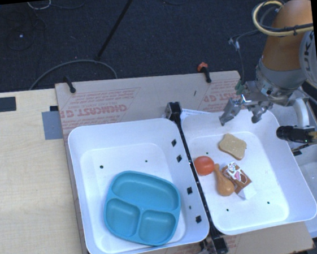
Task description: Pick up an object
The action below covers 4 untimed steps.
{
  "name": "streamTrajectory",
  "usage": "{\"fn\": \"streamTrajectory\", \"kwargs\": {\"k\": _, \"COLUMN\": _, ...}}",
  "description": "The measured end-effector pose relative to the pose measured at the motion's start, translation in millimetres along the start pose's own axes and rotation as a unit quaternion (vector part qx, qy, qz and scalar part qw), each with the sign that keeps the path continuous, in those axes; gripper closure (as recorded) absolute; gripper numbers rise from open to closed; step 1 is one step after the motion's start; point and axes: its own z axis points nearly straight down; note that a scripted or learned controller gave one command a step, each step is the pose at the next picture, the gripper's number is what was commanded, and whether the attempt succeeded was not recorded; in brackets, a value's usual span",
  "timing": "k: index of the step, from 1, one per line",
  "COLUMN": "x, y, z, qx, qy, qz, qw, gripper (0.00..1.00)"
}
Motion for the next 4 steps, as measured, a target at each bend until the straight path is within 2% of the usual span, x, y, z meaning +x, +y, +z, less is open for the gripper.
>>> {"fn": "streamTrajectory", "kwargs": {"k": 1, "x": -0.1, "y": 2.4, "z": -7.6, "qx": -0.006, "qy": -0.001, "qz": -0.001, "qw": 1.0, "gripper": 0.0}}
{"fn": "streamTrajectory", "kwargs": {"k": 3, "x": -8.0, "y": 2.2, "z": 116.8, "qx": -0.004, "qy": -0.001, "qz": 0.0, "qw": 1.0, "gripper": 0.0}}
{"fn": "streamTrajectory", "kwargs": {"k": 4, "x": -7.6, "y": 3.6, "z": 133.9, "qx": -0.008, "qy": -0.002, "qz": 0.0, "qw": 1.0, "gripper": 0.0}}
